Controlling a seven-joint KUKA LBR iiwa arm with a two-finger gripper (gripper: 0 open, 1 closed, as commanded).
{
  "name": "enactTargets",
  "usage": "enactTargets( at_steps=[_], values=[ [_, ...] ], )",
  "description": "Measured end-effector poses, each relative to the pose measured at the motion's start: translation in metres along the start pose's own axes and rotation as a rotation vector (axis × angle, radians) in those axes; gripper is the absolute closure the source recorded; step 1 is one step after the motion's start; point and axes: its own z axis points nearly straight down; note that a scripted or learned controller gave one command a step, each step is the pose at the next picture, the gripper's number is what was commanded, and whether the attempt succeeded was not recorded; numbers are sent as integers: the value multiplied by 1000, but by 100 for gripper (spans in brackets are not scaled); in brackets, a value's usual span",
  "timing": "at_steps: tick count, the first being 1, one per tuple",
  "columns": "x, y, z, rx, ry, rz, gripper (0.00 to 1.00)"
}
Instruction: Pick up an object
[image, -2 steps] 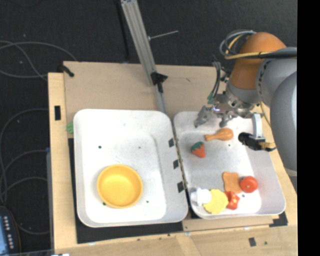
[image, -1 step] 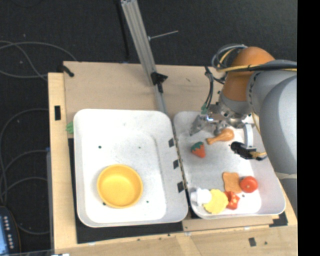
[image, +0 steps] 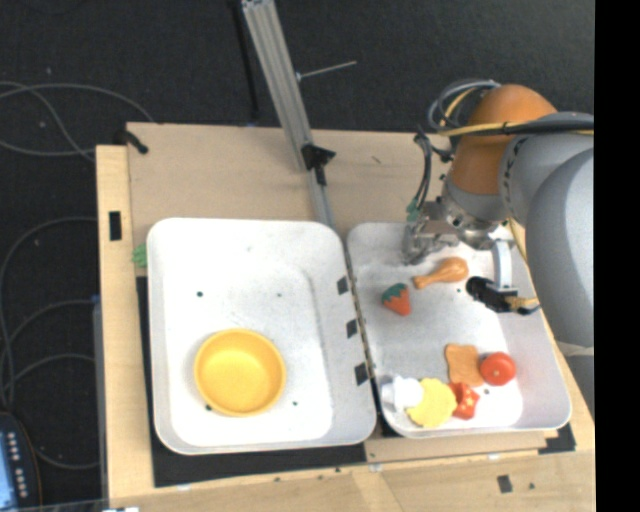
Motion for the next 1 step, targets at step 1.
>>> enactTargets(
  at_steps=[1],
  values=[
    [1,-5,-43,3,6,2,100]
  ],
)
